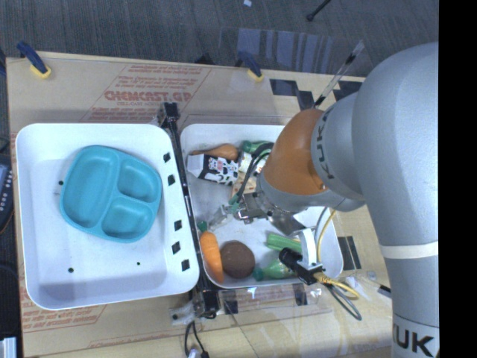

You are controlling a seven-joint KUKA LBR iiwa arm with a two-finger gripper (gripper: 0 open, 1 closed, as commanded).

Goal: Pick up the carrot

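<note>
Rightward, carrot (212,251) beside brown ball (237,259) in right bin (195,142); gripper (240,209) state unclear.

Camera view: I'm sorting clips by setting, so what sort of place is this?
Probably a robotics lab bench set up for grasping trials, not a kitchen. An industrial arm reaches over two white bins; toy food such as the carrot lies in the right one, and clamps hold the cardboard base.
</note>
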